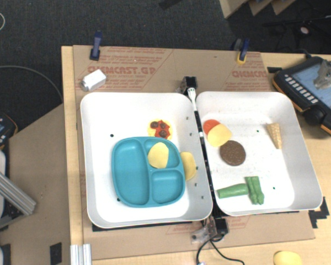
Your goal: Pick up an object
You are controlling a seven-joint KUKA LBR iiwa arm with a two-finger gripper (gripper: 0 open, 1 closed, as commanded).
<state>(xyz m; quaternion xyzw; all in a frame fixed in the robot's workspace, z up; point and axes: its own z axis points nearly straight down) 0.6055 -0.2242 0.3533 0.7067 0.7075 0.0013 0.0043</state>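
In the left bin (99,120) lies a blue divided tray (135,175) with a yellow piece (158,155) resting on its upper right part. Another yellow piece (188,165) lies just off the tray's right edge, and a small pizza-like toy (161,128) sits above the tray. The right bin (287,120) holds a red and yellow piece (217,132), a brown round cookie (232,153), a tan cone (275,134) and green vegetable pieces (243,190).
A white block (94,80) lies on the cardboard behind the left bin. Blue clamps (95,44) (242,49) grip the board's back edge. A dark handheld device (306,87) sits at the right. A yellow object (287,257) lies at the bottom right.
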